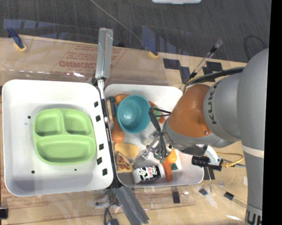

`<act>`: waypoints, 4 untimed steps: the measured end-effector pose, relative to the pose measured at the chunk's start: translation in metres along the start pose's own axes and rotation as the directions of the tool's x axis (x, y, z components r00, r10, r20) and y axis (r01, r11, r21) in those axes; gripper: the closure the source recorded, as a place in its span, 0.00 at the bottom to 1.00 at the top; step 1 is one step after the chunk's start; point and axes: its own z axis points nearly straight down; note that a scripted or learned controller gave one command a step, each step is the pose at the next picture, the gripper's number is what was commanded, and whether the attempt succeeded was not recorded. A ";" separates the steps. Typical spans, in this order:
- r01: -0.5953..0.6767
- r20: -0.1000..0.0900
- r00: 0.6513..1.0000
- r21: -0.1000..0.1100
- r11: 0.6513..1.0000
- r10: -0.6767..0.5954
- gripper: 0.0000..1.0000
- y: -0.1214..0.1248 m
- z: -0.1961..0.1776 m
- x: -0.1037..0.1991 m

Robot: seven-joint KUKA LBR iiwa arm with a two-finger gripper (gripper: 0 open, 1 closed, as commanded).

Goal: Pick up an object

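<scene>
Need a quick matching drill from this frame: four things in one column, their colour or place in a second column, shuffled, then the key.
Things:
1. divided three-compartment plastic plate
2. round plastic bowl
3. small carton with a black-and-white cow pattern
4. the arm's two-finger gripper

Descriptions:
A. teal, in the far part of the right white bin
B. low over the clutter in the middle of the right bin
C. light green, lying in the left white bin
D. by the near wall of the right bin

Pairs: 1-C, 2-A, 3-D, 4-B
</scene>
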 end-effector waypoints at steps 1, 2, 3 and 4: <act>0.010 0.001 1.000 -0.001 1.000 -0.010 1.00 0.002 -0.009 -0.001; 0.057 -0.001 0.998 0.000 0.998 -0.057 1.00 -0.034 -0.040 0.010; 0.259 0.001 0.966 0.000 0.966 -0.259 1.00 -0.005 -0.011 -0.030; 0.242 0.008 0.970 -0.001 0.970 -0.242 1.00 -0.014 -0.111 0.024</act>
